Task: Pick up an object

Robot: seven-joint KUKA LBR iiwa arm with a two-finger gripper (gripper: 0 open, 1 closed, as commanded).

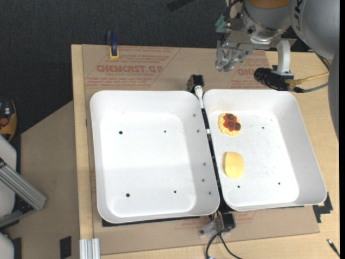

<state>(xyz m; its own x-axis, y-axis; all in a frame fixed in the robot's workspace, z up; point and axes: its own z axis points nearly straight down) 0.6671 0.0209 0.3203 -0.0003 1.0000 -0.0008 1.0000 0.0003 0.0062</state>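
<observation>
The gripper (pixel 230 58), its opening not clear to me, hangs beyond the right bin (pixel 302 144), where the yellow piece (pixel 234 165) looks light, smooth, best pinched across its narrow sides.

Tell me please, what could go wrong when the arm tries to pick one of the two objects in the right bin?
1. The yellow piece and the round piece with red topping both look low and flat, so the gripper may slide over them.
2. Both lie near the right bin's inner wall, so a finger could hit that edge.
3. The gripper hangs beyond the bin, so a long descent may land off target.
</observation>
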